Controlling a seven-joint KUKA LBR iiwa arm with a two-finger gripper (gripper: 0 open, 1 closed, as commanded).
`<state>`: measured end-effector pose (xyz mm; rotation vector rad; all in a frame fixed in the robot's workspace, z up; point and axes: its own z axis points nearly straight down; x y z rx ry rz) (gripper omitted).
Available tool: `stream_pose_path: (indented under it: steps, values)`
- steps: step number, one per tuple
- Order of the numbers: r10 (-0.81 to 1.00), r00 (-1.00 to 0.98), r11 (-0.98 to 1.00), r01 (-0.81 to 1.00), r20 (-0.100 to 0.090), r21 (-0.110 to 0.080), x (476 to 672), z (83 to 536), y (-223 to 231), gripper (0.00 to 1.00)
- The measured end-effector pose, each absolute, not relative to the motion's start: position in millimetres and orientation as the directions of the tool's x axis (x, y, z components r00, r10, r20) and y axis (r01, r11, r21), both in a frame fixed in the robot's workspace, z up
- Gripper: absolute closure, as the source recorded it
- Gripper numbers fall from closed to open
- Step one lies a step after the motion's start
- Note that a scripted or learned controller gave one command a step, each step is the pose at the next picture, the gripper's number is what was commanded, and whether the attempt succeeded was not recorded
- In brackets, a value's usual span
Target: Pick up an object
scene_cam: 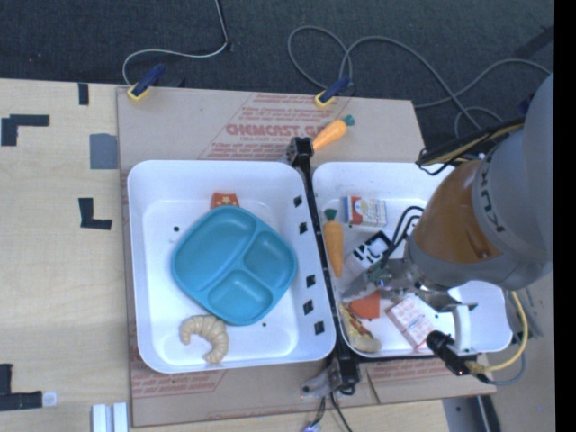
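Gripper (376, 275) hung low in right bin (504, 324), beside red piece (365, 307). Carrot (334, 246) lay just left, against divider (312, 241), long axis running front to back, green top pointing away.

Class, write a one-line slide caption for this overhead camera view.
KUKA arm reaches over the right bin; blue plate and croissant lie left.

Even, diffuse overhead light fills the bench, leaving the two white bins (144, 241) bright but not blown out. Soft, short shadows sit under the blue tray (234, 264) and croissant (205, 336), well to the left of the gripper (373, 282). The arm (477, 223) above it looks slightly soft. The dark floor beyond is dim; overall sharpness is modest.
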<state>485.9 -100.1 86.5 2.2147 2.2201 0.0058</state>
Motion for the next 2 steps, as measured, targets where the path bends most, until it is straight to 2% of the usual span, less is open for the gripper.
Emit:
stream_pose_path:
  steps: [2]
  values:
    - [1.000,0.003,-0.002,1.000,-0.007,0.009,485.7,86.6,-97.1,0.00]
